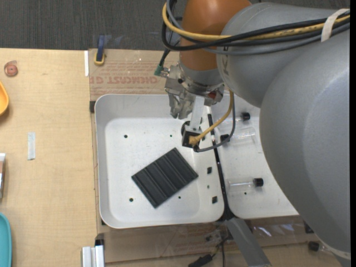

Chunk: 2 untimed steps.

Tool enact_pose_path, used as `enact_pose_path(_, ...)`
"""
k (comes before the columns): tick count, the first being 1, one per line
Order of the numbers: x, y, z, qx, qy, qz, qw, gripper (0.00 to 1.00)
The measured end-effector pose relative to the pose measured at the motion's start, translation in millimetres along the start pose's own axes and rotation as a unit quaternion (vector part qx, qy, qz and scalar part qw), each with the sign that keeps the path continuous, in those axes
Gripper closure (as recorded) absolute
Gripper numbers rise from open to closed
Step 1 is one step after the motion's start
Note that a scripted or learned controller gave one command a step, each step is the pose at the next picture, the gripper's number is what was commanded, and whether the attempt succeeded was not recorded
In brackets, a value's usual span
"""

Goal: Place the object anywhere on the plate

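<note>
The grey arm with its orange band (214,15) reaches in from the right and hangs over the rear part of the left shallow white plastic bin (111,204). At its end the gripper (186,113) points down toward the bin's back wall, close to the divide between the two bins. How far the jaws stand apart I cannot tell: the metal wrist block and a bundle of yellow and black cables (211,132) crowd that spot. Nothing can be made out between the jaws.

The flat black rectangular ribbed plate (164,177) lies on the floor of the left bin, turned at an angle to the bin's walls, toward the front and middle. It sits apart from the gripper, nearer the camera, and is not touched by it.

The right white bin (250,199) is largely covered by the arm's grey body. On its visible floor lies a small clear item with a black end (247,183); its kind is too small to tell. The light wooden bench (50,204) extends to the left of the bins.
</note>
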<state>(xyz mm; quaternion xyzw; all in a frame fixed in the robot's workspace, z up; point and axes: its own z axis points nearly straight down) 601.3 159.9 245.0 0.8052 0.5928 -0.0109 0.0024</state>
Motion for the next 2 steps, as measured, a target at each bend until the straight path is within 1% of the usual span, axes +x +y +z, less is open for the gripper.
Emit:
enact_pose_path(1, -29, -41, -68, -0.005, 0.008, -0.154, 0.9880, 1.00)
enact_pose_path(2, -98, -100, -123, -0.005, 0.008, -0.201, 0.9795, 1.00)
